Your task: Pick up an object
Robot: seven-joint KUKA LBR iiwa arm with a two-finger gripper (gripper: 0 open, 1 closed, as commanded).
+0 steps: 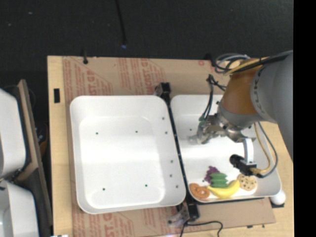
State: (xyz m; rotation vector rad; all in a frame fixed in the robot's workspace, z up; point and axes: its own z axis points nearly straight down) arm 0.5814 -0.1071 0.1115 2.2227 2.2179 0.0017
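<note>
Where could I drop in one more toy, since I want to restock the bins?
The left bin is bare white floor throughout. In the right bin, the near edge is crowded: banana, cookie, grapes, an orange piece. The hand hangs over its far half.

Even overhead light, white bins (123, 152) glaring (slightly soft focus), dark surround.
</note>
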